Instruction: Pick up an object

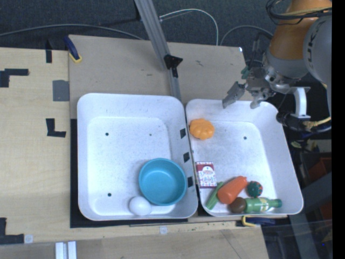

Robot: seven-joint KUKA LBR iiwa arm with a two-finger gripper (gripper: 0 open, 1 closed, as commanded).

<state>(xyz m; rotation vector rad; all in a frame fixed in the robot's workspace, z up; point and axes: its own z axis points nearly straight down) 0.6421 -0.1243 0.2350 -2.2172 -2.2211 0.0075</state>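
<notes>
My hand (pixel 243 100) hangs released, fingers spread, above the right bin's (pixel 280 144) far rim, well apart from the orange pumpkin toy (pixel 201 129).

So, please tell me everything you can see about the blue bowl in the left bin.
The blue bowl is round, plain light blue and looks like plastic. It stands upright, open side up, with nothing inside. It sits in the left bin, at the near right corner, close to the bin's right wall. A white ball lies against its near left side.
</notes>
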